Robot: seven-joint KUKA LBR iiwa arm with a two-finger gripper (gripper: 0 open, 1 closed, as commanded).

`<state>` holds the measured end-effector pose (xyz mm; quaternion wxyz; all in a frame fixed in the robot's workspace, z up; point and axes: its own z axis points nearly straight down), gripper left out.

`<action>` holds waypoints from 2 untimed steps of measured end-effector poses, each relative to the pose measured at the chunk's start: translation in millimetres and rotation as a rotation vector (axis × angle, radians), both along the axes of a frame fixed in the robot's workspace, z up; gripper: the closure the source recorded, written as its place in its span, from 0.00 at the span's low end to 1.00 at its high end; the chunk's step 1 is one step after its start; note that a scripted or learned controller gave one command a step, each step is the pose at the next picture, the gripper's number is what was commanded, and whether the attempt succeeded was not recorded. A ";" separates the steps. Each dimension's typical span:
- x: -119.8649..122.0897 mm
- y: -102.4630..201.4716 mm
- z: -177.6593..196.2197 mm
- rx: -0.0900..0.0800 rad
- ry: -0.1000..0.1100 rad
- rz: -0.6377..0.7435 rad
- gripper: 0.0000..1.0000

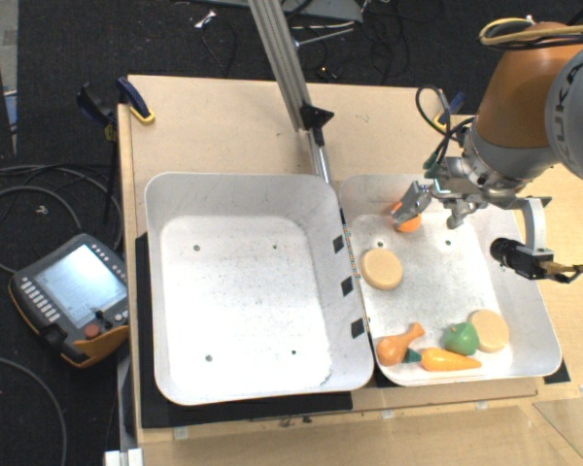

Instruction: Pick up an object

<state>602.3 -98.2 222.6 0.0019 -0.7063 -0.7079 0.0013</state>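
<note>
Over the far end of the right-hand shallow white bin [525,289], the two-finger gripper [435,205] hung with its jaws spread apart, one finger on either side of open air. Nothing sat between the fingers. Just beside the left finger lay a small orange rounded toy piece [406,217], close to the fingertip; whether it touched the finger could not be told from this angle.

That orange piece looked the likeliest target. Judged as hollow plastic play food: light, stiff, smooth and somewhat slippery, not fragile. Its rounded body would tend to roll or squirt out of a pinch, so a grip across its widest middle seemed best, jaws centred over it rather than off to one side as they stood.

Further out in the same bin: a tan round disc-shaped toy [381,269] near the middle, and along the near edge an orange drumstick-shaped toy [400,344], a green rounded toy vegetable [459,338], a pale tan round toy [490,329] and an orange carrot-shaped toy [451,360], the last four clustered closely.

The left-hand white bin [175,202] adjoined the first. Above the gripper rose the grey arm with its orange band [525,95], entering from the right.
</note>
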 end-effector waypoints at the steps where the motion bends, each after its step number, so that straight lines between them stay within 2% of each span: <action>1: 0.9 -0.3 2.5 -0.001 -0.004 -0.002 0.00; 2: 5.1 -3.9 -59.5 -0.001 0.001 -0.004 0.00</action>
